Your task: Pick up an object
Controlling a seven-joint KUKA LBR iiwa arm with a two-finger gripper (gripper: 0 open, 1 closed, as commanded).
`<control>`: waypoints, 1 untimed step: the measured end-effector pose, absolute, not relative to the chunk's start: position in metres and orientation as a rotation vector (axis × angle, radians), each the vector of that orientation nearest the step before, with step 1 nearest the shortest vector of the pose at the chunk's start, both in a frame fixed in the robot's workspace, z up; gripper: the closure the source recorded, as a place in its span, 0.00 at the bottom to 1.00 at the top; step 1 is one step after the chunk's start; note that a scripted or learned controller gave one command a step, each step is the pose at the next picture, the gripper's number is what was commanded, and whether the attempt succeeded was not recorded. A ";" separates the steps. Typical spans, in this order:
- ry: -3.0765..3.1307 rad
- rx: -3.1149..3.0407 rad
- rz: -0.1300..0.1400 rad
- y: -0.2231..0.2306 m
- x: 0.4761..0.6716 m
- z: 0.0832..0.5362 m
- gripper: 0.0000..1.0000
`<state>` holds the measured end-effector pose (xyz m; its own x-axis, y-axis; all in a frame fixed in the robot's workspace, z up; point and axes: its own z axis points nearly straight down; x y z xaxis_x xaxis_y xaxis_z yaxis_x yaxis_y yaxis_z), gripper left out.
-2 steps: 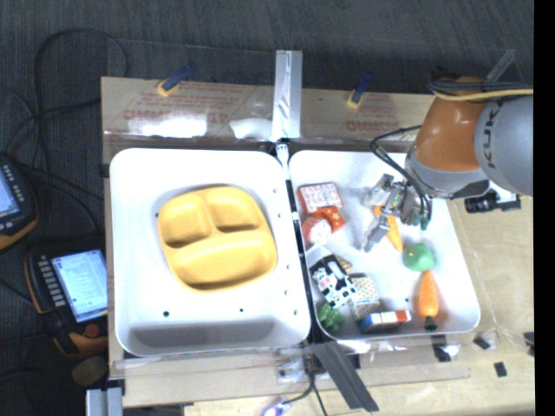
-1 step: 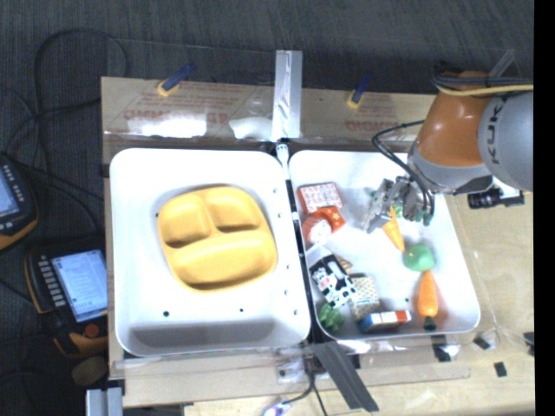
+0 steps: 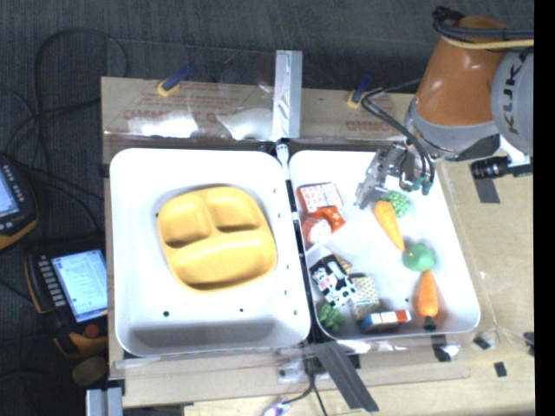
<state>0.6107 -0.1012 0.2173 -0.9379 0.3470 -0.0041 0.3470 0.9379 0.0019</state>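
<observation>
Nearest the camera, the front of the right bin [image 3: 464, 319] holds a clutter: a small blue-and-red box [image 3: 384, 320], a black-and-white carton [image 3: 330, 281], a green leafy piece [image 3: 329, 317] and an orange vegetable [image 3: 427, 297] against the front right corner. Behind that lies a green round item [image 3: 420, 256], then the carrot [image 3: 389, 222] — the likeliest target.

The carrot lies just below and slightly right of the gripper [image 3: 384, 183], near it but apart from it. Its long axis runs on a diagonal, leafy end up near the fingers, tip pointing toward the front right. The fingers appear parted and hold nothing; a descent with the fingers set across that diagonal is what the pick would call for.

A red packet [image 3: 319, 198] lies to the carrot's left. The left bin [image 3: 130, 319] carries a yellow divided tray [image 3: 217, 236]. Farthest back, clamps and a taped board edge the bench — cables trail on the dark floor at left.
</observation>
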 end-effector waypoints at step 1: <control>3.042 0.773 0.000 -0.128 0.652 0.233 1.00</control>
